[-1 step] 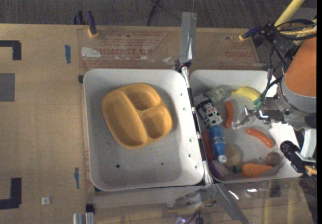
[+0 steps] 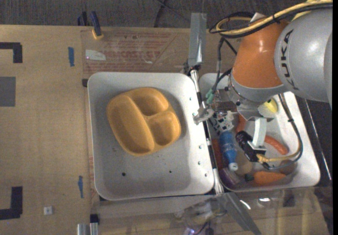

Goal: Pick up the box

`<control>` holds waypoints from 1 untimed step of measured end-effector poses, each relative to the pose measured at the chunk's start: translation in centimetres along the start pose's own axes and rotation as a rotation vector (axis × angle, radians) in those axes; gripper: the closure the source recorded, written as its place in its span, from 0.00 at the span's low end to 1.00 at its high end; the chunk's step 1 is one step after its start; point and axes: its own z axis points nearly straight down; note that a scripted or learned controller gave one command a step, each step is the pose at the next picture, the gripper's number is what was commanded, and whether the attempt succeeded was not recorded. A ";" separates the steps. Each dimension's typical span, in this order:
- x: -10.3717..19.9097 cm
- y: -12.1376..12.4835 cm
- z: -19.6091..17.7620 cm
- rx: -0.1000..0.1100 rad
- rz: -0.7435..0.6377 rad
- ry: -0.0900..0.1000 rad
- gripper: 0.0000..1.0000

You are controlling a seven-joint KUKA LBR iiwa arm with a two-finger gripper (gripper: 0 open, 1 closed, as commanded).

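The grey arm with the orange band reaches in over the right shallow white bin (image 2: 310,171), and its wrist covers the hand (image 2: 217,111) from above. Whether the hand is wide or narrow cannot be told, and nothing can be seen held in it.

The likeliest candidate for the box is a small white carton with dark markings (image 2: 224,119). It lies just beside the hand, on the side toward the bin's near edge, partly under the wrist. Too little of it shows to tell its long axis. This is the relation the coming move turns on. The box seems to sit almost under the hand, not off to one side, so the approach is probably a short drop, not a reach.

A blue plastic bottle (image 2: 228,147) lies just past the carton, farther from the hand, its length running away from it. Beyond that lies an orange carrot-shaped piece (image 2: 268,178). The crowding could spoil a clean grip.

Well apart from the hand, in the left white bin (image 2: 105,176), rests a yellow-orange divided plastic dish (image 2: 143,120). Both bins stand on the tan tabletop (image 2: 42,123).
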 end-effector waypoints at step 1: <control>-8.4 -1.8 0.0 0.002 0.030 0.000 0.00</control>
